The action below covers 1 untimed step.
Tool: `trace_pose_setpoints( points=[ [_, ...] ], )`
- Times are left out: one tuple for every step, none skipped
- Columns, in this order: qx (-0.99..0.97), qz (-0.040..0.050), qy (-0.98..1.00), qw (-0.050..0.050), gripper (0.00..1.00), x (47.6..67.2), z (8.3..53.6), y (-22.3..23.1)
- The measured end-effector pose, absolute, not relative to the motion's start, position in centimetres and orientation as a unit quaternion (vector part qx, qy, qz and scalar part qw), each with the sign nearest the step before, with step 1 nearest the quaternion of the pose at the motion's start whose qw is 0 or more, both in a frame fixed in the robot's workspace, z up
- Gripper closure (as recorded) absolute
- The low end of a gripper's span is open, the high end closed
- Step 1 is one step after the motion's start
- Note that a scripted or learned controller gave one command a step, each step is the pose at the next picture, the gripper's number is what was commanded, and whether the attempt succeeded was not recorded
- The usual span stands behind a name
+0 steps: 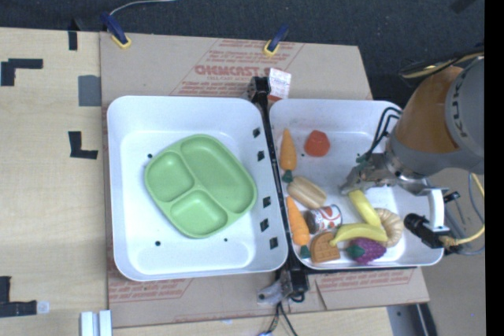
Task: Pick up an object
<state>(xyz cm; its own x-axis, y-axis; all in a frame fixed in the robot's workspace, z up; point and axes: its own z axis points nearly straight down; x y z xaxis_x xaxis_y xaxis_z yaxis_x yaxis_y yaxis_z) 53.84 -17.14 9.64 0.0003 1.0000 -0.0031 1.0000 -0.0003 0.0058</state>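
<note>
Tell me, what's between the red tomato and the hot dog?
In the camera view, just bare white bin floor lies between the red tomato and the hot dog. The upper carrot sits off to the side.

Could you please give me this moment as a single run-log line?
task: pick up an object | gripper: low in right bin, at upper end of a banana | grasp: unconfirmed | left bin: green divided plate
</note>
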Motion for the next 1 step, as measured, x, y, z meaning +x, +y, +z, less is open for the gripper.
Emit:
trace_pose_setpoints(
  points=[
    [0.706,0.0001,0.708,0.0,1.0,58.38,18.42,-8.38]
  ],
)
